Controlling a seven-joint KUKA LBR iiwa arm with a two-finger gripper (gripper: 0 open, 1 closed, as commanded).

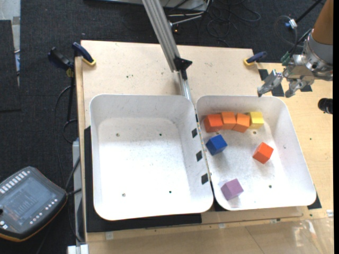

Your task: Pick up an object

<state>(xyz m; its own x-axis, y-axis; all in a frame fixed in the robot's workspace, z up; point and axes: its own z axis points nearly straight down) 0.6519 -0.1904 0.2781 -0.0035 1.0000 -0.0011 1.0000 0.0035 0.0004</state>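
Note:
The right bin (296, 157) holds several small blocks. Three orange blocks (228, 120) and a yellow block (256, 119) form a row near its far wall. A blue block (215, 144) lies toward the left side, another orange block (262, 152) sits mid-bin, and a purple block (231, 189) rests near the front. My gripper (279, 85) hangs above the bench just beyond the bin's far right corner, fingers spread open with nothing between them.
The left bin (106, 142) stands beside the right one. A slanted metal pole (161, 28) crosses the back of the bench. Clamps (85, 54) sit at the bench's far corners, and a teach pendant (26, 202) lies at the lower left.

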